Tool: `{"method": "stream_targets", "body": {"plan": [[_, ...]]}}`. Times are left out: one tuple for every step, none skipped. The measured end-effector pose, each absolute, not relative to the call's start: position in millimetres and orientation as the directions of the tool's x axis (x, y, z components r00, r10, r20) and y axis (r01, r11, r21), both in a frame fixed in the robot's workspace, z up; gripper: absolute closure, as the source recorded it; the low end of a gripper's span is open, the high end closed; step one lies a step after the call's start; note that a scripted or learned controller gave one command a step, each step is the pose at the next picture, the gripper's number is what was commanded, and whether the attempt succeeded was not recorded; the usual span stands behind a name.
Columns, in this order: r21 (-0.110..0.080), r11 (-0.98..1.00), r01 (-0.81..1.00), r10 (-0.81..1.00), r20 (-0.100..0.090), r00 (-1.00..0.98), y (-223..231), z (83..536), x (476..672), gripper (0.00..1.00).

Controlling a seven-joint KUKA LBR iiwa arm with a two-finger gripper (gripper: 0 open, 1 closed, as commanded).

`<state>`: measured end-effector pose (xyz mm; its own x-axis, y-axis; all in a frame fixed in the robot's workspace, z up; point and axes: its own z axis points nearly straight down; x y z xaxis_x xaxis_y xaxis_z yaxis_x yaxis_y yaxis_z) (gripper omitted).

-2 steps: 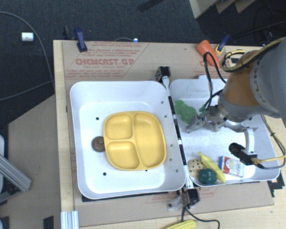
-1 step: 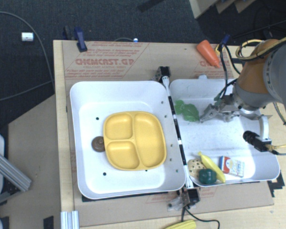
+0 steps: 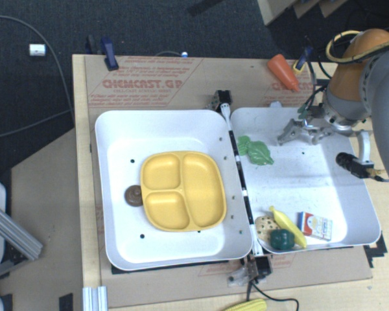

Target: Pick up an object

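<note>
The gripper [image 3: 298,132] is hovering over the right bin [image 3: 350,206], jaws apparently spread and grasping nothing. The nearest object, a green leafy toy [image 3: 255,151], is lying just left; descending squarely over its centre would be helping.

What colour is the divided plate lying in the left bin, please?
Yellow: the divided plate shows clearly in the camera view, in the left bin.

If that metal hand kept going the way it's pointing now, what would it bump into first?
The hand points toward the picture's left, low over the right white bin. Going straight on, it would most likely meet the crumpled green leaf-shaped piece first, or pass just above it to the bin's left wall; depth is hard to judge.
</note>
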<state>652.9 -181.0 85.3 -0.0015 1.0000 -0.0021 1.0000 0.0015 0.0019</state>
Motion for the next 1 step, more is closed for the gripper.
{"method": "stream_targets", "body": {"plan": [[0.0,0.002,1.0,1.0,0.001,-0.002,-122.9,84.3,598.9,0.0]]}}
